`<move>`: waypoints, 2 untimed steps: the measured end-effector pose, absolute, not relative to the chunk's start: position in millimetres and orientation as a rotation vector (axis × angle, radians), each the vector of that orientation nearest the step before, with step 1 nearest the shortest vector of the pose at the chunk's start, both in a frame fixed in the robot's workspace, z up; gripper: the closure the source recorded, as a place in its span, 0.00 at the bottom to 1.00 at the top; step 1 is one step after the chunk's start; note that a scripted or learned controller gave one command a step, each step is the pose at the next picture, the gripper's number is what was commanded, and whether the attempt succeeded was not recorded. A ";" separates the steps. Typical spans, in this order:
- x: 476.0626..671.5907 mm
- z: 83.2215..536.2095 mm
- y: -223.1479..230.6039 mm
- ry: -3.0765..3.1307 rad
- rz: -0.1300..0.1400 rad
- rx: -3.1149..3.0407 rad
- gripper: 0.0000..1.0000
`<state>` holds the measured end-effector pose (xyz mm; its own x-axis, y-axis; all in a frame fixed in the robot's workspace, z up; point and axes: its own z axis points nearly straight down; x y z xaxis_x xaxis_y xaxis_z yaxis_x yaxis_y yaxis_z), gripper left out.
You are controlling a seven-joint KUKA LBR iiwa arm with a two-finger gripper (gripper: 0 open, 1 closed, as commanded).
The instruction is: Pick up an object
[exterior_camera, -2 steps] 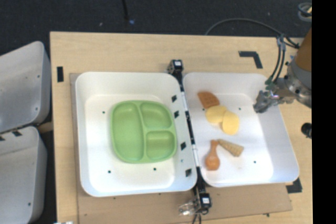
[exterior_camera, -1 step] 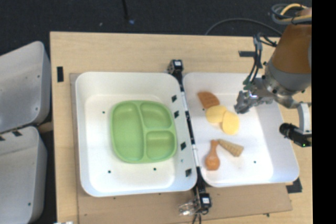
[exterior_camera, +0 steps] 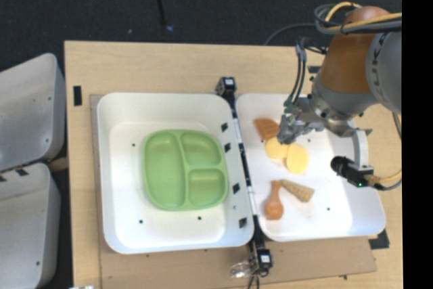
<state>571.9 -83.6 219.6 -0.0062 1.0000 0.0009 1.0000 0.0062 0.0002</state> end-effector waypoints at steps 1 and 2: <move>583.3 215.3 -30.7 -2.229 -0.003 -2.214 1.00; 579.8 222.2 16.2 -2.229 -0.003 -2.214 1.00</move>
